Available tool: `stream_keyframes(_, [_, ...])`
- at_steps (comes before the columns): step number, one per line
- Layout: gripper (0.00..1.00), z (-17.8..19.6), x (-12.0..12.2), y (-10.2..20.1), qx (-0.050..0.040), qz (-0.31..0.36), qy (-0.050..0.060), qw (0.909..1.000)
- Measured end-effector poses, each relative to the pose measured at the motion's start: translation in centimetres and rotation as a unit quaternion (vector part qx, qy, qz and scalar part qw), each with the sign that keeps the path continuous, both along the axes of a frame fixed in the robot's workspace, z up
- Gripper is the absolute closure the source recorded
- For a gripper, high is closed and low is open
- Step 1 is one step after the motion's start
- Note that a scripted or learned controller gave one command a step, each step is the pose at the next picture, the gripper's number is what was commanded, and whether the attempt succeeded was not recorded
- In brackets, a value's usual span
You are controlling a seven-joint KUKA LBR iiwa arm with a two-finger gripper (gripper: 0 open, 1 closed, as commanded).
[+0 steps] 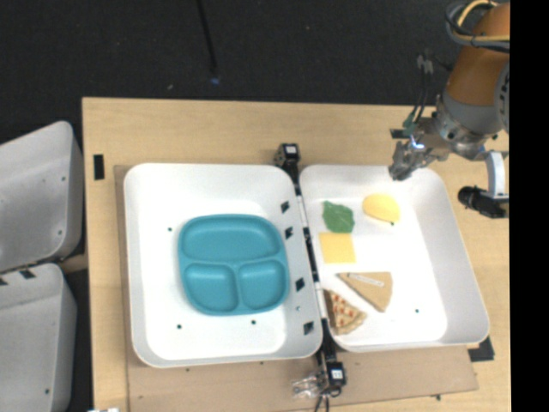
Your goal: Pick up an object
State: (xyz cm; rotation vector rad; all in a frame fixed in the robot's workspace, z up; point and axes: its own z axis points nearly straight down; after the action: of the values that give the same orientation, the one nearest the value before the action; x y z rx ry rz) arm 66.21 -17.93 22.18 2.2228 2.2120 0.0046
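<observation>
Grey two-finger gripper [403, 171] above the right shallow white bin's [446, 256] far rim, near the yellow lemon-shaped toy [381, 208]; finger state indiscernible; no legible writing.

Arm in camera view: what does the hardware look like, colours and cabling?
The arm has an orange band over a grey metallic wrist section. A yellowish cable loop sits at its top, and thin dark cables run down its left side. The gripper is small, dark grey and metallic.
</observation>
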Motion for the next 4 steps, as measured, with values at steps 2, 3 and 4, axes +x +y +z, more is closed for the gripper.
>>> stream_keyframes(2, [1.0,4.8,-2.2,5.2,0.0008,0.005,0.003,1.0])
stream_keyframes(3, [1.0,3.9,-3.6,11.2,0.0014,0.006,0.003,1.0])
stream_keyframes(4, [1.0,4.5,-4.9,16.8,0.0019,0.006,0.003,1.0])
